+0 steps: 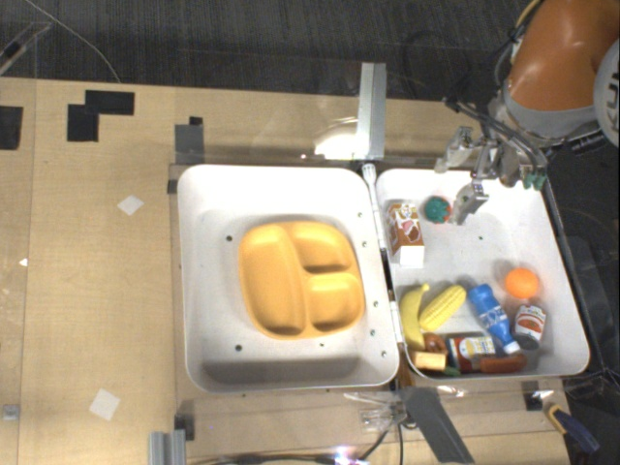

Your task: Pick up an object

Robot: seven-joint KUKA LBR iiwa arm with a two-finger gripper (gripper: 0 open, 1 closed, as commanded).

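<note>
My tool [472, 200] hangs at the frame's upper right, its grip unreadable, with the teal ball [438, 208] just left.

The one camera is fixed high above the bench [87, 289] and looks down on it at a slant, from the near side toward the far side. The far edge of the bench and a strip of dark floor [242, 17] run across the top of the frame, while the near edge is cut off at the bottom. It stands far enough back to take in both bins whole: the left bin [208, 356] sits at the frame's centre, the right bin [557, 260] toward the lower right. The arm [557, 51] enters at the upper right corner, close under the lens and partly cropped.
</note>
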